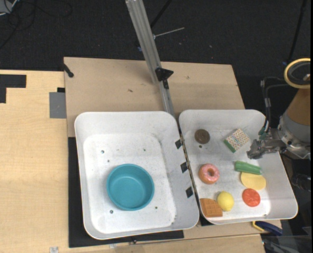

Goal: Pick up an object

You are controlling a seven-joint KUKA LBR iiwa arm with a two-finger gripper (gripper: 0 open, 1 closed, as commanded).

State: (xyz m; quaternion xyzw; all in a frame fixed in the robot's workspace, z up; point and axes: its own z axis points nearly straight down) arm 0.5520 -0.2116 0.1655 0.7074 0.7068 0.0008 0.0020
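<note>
Two shallow white bins sit side by side on the light wooden bench. One, the left bin, holds a round teal plastic bowl standing upright toward its near side. Its neighbour, the right bin, carries a scatter of small toy foods: a brown round cookie-like disc near the far left, a small patterned green and white packet lying tilted to its right, a pink frosted doughnut below the disc, a green pepper-shaped piece touching a yellow flattish piece just under it, a red tomato-like ball, a yellow lemon and an orange waffle-textured square at the near edge, just beside the lemon. The grey arm with its orange band reaches in from the right, and its metal hand hangs over the right side of the right bin, just beside the packet and above the green piece. I cannot tell whether the hand is wide or narrow. A slanted aluminium rail rises behind the bins.
</note>
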